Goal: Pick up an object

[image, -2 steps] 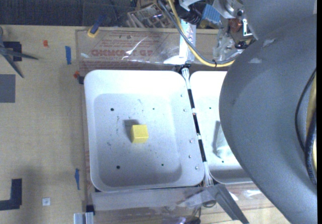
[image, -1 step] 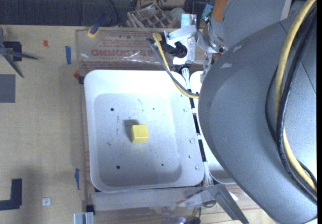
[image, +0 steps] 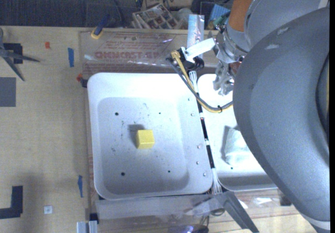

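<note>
A small yellow cube lies near the middle of the left white bin. My gripper hangs over the far left corner of the right bin, well to the right of the cube and beyond it. Nothing shows under the gripper except the bin floor. The big grey arm covers most of the right bin.
A pale crumpled object lies in the right bin beside the arm. Yellow and black cables loop from the wrist over the rim between the bins. Boxes and clutter stand behind the bench.
</note>
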You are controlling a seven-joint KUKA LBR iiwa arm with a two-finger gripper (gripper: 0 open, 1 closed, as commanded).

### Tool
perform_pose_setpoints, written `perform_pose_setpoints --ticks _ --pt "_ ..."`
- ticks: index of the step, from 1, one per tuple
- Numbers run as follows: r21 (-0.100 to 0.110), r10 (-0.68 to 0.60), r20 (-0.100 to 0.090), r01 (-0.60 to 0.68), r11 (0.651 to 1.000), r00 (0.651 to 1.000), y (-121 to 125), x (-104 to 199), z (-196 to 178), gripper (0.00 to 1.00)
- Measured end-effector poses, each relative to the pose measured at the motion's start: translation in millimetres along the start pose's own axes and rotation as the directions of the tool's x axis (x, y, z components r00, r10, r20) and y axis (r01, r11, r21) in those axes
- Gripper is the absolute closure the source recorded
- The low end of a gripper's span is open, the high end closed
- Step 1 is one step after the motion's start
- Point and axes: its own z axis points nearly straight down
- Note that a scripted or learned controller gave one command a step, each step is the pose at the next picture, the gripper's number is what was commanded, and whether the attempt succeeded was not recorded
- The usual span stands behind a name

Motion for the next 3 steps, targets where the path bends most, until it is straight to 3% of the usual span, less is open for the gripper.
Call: perform_pose_setpoints --ticks 1,2,3 --pt "-0.004 0.164 -0.008 -0.164 0.986 0.986 -28.9 29.6 -43.3 1.00" --pt "-0.002 0.162 -0.004 -0.162 0.987 0.987 -22.8 35.3 33.7 1.00" --pt "-0.003 0.164 -0.008 -0.164 0.986 0.986 -41.0 61.3 52.8 1.00"
